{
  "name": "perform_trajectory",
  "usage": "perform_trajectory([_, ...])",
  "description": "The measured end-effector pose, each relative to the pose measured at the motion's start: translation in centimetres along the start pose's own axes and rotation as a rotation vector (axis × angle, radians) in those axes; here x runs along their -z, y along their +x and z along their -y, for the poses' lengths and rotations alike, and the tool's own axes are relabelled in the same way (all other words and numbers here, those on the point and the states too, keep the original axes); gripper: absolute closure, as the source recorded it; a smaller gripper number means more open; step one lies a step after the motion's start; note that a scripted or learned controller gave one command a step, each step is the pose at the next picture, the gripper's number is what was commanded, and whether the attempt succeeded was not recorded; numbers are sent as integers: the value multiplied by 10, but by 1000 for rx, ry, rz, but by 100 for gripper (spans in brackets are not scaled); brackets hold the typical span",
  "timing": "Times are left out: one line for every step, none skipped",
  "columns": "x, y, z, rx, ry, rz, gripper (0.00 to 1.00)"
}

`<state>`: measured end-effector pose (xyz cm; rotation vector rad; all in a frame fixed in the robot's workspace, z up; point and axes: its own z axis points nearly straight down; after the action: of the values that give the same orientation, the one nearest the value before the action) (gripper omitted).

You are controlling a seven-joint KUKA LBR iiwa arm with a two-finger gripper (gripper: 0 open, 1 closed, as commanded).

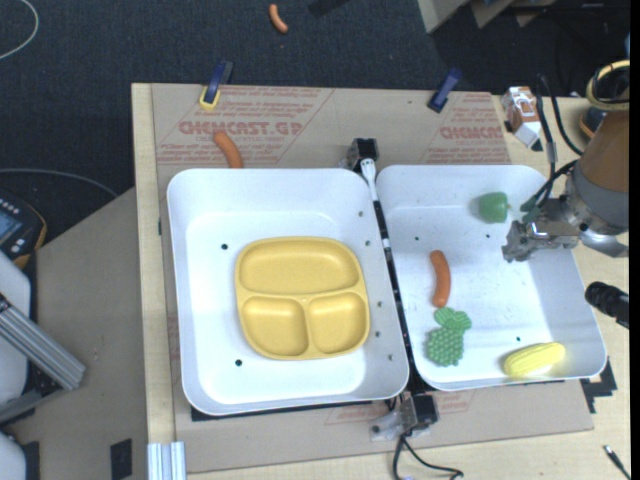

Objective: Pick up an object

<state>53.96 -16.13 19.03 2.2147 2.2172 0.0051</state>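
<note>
**Gripper low in the right bin, nothing picked yet**

The metal 2-finger gripper (520,246) hangs just below the small green rounded toy (491,206); whether it's open, I can't tell. Next it must centre over 1 object and descend.
</note>
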Motion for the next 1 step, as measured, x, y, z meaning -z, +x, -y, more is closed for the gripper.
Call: perform_trajectory([37,0,-2,0,1,0,100])
